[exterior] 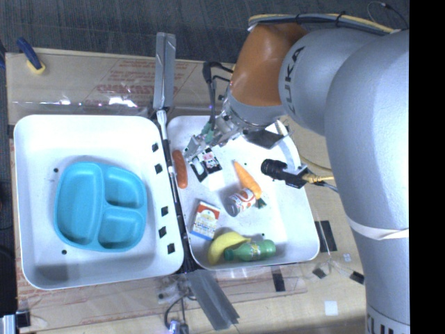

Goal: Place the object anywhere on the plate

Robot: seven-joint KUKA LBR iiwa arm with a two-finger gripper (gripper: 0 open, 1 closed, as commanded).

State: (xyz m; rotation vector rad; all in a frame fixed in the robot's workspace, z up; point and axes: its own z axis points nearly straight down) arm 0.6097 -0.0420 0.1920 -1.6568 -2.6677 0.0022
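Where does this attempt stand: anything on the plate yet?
Nothing done: the blue plate in the left bin carries nothing. In hand: the gripper hangs above the right bin, near the hot dog. Left: grasping an object and carrying it across.

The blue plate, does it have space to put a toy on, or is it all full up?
The blue plate has room: its three sections look bare, and white floor of the left bin rings it. The right bin is crowded: hot dog, carrot, can, carton, banana, green bottle, with the hand above.
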